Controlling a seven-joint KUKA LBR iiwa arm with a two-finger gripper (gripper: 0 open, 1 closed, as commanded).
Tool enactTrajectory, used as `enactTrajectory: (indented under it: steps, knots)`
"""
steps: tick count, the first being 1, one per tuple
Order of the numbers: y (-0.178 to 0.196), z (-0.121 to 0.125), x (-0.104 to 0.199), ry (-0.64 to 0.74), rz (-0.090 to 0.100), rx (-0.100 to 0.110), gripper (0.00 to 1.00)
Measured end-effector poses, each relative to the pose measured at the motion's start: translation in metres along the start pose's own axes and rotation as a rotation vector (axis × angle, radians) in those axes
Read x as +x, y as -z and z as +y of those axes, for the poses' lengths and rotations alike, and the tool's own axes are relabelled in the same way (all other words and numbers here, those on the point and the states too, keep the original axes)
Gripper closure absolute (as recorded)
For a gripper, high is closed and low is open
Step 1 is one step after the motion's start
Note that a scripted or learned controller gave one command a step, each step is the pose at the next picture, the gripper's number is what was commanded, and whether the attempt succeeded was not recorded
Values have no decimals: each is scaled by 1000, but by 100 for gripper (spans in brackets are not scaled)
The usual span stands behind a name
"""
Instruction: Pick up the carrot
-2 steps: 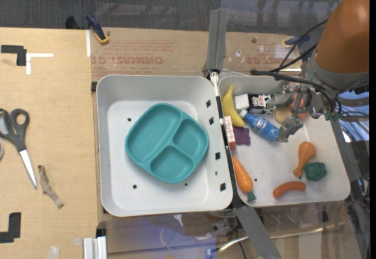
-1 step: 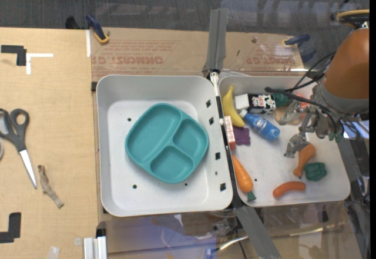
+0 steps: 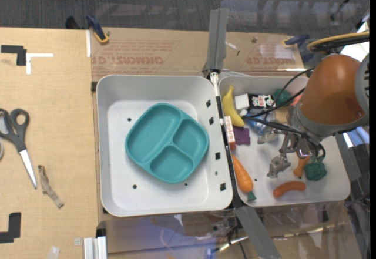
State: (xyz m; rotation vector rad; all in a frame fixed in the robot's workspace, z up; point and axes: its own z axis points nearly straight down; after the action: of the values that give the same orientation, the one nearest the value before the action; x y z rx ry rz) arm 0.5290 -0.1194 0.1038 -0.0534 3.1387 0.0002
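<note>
the carrot [image 3: 241, 174] lies in the right bin [image 3: 329, 194], close along its left wall, leaf end toward the near edge. the gripper [image 3: 282, 162] hangs over the middle of that bin, apart from the carrot, its metal fingers close together with nothing between them. near it lie an orange sausage-like piece [image 3: 288, 189] and a green toy [image 3: 315, 171]. a banana [image 3: 231, 108] rests near the far left corner. the left bin [image 3: 108, 152] holds a teal divided plate [image 3: 167, 143]. the cardboard [image 3: 147, 52] behind carries mirrored print, too blurred to read. scissors [image 3: 19, 137] lie on the surface [image 3: 47, 193].
</note>
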Motion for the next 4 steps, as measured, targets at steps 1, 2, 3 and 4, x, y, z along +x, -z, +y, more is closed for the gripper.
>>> enactTrajectory:
  steps: [1, 2, 3, 4]
  knots:
    - [-8, -29, 46, -147, -14, 3, 0]
    - [1, -28, 45, -143, -13, 2, 100]
    - [17, -3, 10, -457, 0, 1, 100]
    - [174, 39, 16, -290, -2, 1, 100]
